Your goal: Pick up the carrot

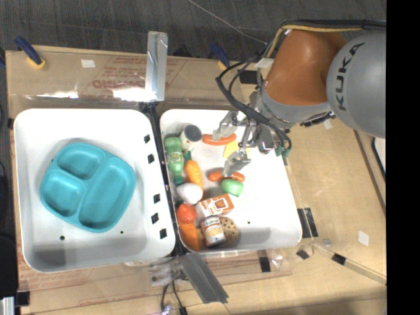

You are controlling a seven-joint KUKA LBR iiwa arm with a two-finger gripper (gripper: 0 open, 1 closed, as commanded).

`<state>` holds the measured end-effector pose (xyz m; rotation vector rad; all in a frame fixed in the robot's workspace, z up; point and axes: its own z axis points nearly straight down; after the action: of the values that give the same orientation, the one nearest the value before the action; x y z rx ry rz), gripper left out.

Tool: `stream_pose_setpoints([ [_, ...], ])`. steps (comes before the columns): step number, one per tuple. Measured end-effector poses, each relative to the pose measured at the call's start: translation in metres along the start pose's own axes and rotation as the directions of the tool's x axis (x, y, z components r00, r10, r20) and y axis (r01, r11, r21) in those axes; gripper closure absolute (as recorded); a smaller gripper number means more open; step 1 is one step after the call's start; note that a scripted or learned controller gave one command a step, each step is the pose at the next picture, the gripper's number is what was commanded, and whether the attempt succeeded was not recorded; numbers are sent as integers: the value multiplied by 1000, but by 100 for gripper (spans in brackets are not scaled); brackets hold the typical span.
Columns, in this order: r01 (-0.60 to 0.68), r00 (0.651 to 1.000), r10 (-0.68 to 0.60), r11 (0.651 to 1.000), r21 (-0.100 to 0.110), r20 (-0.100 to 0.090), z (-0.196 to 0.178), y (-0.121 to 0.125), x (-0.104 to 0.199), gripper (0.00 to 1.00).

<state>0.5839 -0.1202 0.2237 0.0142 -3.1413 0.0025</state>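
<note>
The carrot (193, 171), a short orange tapered piece, lies in the right bin (279, 209) near its left wall, between a green bottle-shaped item (174, 153) and a white egg (190, 192). My gripper (233, 144) hangs over the upper middle of that bin, to the right of the carrot and apart from it. Its fingers (228, 125) stand open, one toward the bin's back and one toward its centre. A yellow item (231, 151) and an orange-red sausage shape (218, 138) lie under the gap. Nothing is held between the fingers.
The right bin also holds a dark can (191, 134), a green piece (232, 187), an orange-red piece (216, 174), a small carton (216, 205), a tin (213, 230), a cookie (228, 227) and a tomato (186, 212). The left bin (26, 176) holds a teal divided plate (87, 186).
</note>
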Motion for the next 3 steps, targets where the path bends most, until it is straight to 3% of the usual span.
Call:
stream_pose_setpoints([
  [1, 117, 993, -117, 993, 2, 11, 110, 3, -21, 0],
  [2, 274, 961, -274, 962, 21, 30, 117, 16, -6, 0],
  [3, 291, 956, -291, 957, 26, 28, 117, 17, -4, 0],
])
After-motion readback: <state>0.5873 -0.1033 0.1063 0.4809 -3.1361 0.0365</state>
